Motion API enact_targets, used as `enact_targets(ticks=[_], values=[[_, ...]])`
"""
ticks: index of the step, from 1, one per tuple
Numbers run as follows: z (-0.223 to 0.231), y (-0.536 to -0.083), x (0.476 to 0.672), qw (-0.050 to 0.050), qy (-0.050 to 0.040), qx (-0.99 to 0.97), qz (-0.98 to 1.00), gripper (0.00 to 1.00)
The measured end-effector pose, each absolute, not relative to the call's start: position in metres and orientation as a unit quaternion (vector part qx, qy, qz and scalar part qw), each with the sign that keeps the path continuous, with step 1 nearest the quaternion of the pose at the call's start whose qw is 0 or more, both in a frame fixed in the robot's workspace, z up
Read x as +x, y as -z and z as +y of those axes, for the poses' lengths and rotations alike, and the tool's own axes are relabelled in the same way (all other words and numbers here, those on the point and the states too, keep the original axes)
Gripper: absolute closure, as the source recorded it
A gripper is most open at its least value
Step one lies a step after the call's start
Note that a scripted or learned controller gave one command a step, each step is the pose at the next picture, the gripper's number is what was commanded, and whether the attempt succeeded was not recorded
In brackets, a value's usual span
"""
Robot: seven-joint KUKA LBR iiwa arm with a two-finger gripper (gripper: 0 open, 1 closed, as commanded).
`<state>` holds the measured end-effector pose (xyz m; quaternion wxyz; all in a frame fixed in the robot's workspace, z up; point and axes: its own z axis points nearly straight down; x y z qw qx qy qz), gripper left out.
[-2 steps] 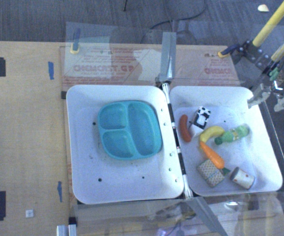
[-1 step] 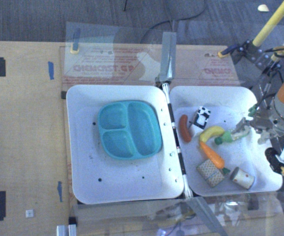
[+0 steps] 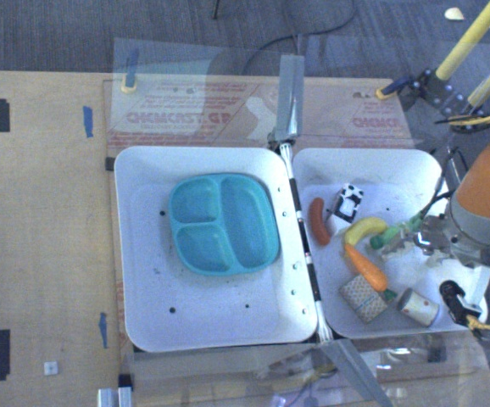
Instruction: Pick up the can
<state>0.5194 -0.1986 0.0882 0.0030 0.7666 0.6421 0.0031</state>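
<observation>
1. Sitting unused in the left bin: blue divided plate.
2. Hovering over the right bin, far-right side: arm w/ gripper; jaw state — can't tell.
3. Lying on its side near the right bin's front-right corner: can, beside carrot & sponge block. Not being gripped; approach, grasp & lift remaining.
</observation>
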Motion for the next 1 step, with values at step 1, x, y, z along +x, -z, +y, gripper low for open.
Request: enact_targets(ticks=[1], values=[[-0.2079,-0.0882,0.5917,0.001,-0.0048,0.737,0.676,0.0]])
